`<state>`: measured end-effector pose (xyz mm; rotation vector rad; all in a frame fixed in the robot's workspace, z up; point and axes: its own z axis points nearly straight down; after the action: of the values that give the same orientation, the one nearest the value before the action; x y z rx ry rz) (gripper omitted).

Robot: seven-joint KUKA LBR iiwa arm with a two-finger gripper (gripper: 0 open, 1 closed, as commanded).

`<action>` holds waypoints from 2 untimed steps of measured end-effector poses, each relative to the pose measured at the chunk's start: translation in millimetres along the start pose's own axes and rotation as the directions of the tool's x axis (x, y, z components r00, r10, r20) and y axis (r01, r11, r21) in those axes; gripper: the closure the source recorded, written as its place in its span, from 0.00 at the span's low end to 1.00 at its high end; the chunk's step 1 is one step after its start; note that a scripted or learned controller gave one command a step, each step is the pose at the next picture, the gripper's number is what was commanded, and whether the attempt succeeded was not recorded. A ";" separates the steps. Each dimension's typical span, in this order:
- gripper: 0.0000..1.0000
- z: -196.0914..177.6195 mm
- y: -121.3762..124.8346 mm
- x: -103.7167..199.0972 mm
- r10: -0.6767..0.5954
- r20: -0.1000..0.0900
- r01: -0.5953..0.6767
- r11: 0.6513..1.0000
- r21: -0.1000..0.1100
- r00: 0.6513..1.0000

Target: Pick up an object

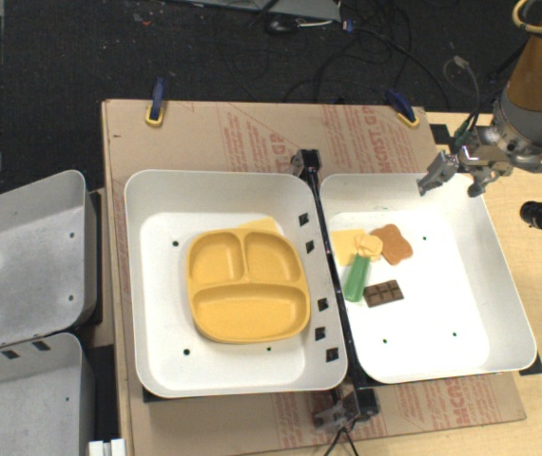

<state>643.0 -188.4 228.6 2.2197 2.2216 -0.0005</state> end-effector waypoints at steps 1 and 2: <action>0.00 51.0 -7.8 7.3 0.001 -0.001 -0.001 1.000 0.004 1.000; 0.00 107.2 -1.7 15.2 -0.002 -0.001 0.002 1.000 0.003 1.000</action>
<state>641.4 -173.3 121.4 2.2193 2.2256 -0.0021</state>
